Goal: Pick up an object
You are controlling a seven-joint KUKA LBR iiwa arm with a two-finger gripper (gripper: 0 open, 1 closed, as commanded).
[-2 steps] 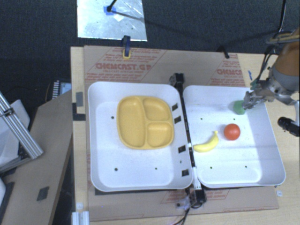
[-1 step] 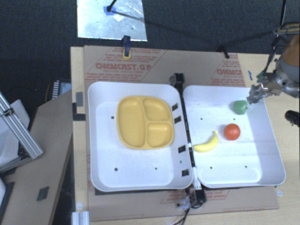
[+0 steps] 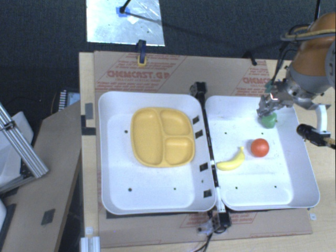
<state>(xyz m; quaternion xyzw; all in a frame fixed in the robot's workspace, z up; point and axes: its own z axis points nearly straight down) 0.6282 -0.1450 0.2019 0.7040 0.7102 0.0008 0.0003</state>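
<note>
White bins sit side by side, the left one (image 3: 113, 156) bearing a yellow divided tray (image 3: 161, 137) and the right one (image 3: 299, 193) the arm (image 3: 314, 56), whose gripper (image 3: 268, 109) is down on a small green object (image 3: 270, 121) near the far edge. This looks like the grasp step, though I cannot tell the claw's state; next it must lift with the object truly pinched. A banana (image 3: 232, 160) and a red ball (image 3: 259, 147) lie nearby, apart from it, not in the way

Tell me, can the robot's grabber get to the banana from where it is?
Probably yes. The banana lies in the open in the right bin, with nothing on top. The gripper is over the same bin by a green thing; the tomato sits just beside the banana.
</note>
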